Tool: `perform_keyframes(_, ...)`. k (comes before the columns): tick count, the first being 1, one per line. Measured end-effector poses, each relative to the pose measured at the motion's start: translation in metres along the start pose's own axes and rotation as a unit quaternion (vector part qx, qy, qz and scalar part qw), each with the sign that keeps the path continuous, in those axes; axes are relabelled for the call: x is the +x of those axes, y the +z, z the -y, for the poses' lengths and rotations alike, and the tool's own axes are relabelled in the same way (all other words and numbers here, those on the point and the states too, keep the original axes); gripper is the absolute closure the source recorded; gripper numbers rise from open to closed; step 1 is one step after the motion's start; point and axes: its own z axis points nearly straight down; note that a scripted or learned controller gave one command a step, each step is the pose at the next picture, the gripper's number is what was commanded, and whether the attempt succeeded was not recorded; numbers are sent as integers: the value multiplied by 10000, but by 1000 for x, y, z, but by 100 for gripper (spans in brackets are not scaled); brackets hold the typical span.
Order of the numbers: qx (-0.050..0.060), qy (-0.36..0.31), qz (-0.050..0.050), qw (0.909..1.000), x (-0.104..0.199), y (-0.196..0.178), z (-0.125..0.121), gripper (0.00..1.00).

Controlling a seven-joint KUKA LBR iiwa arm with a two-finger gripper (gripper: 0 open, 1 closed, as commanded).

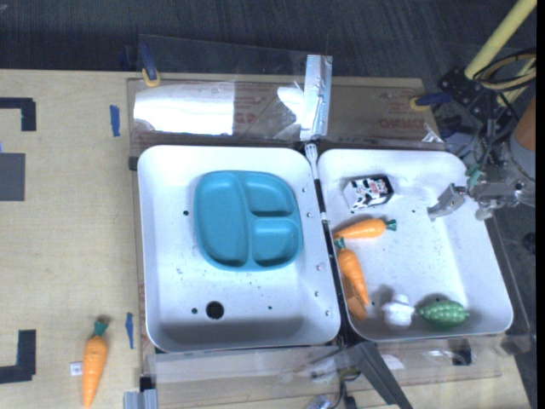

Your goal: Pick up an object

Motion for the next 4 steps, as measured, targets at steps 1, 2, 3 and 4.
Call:
perform_keyframes(1,26,-618,-13,9981,55,61,-44,0)
perform_keyframes(2,-24,-1066,11,9943,94,108,-59,0)
perform_keyframes(3,-50,-566,17,9984,80,29,-37,0)
perform_keyframes(4,-26,-389,6,9992,80,108,19,0)
